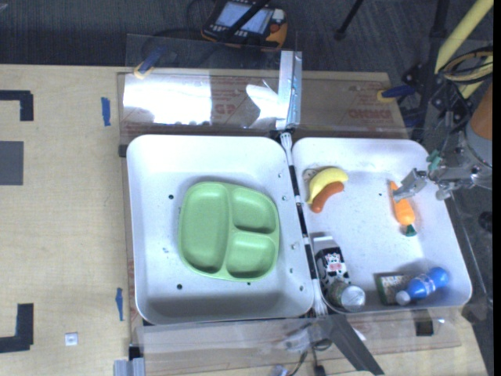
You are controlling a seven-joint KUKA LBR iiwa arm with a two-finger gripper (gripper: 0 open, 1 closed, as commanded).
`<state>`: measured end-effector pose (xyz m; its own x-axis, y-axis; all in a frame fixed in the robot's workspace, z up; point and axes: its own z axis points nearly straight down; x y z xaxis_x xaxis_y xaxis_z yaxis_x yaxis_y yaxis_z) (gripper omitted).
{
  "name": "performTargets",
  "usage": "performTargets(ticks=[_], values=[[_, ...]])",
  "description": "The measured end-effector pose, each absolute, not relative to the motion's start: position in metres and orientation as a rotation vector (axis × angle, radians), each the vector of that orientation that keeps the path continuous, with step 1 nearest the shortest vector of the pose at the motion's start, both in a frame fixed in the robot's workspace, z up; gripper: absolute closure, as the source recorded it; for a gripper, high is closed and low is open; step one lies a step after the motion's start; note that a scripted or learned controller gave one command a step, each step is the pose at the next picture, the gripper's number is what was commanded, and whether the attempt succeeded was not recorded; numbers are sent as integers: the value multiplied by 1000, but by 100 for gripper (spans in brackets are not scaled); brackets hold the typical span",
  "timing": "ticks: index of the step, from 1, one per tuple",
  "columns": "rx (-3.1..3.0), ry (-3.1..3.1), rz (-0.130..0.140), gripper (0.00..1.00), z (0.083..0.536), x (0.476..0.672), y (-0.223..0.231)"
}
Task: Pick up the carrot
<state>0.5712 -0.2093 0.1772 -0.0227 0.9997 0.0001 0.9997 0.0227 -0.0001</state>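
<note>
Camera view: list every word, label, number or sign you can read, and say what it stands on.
None can be read.
Reddish print on the clear panel behind the bins: too blurred.
Handheld device's screen on the floor: too small.
Label on the small carton: too blurred.

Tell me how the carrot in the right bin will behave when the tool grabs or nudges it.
The carrot looks like a smooth moulded toy, so it is probably stiff and light. Its rounded, tapered shape may let it roll or pivot on the right bin floor if nudged. The glossy surface could slip from the tool, which sits right at its upper end.
</note>
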Motion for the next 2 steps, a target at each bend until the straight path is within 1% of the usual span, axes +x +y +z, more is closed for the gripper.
performTargets(ticks=[1,2], values=[[-2202,-2247,-3,100,188,572,-211],[-2356,-2124,-26,100,114,578,-225]])
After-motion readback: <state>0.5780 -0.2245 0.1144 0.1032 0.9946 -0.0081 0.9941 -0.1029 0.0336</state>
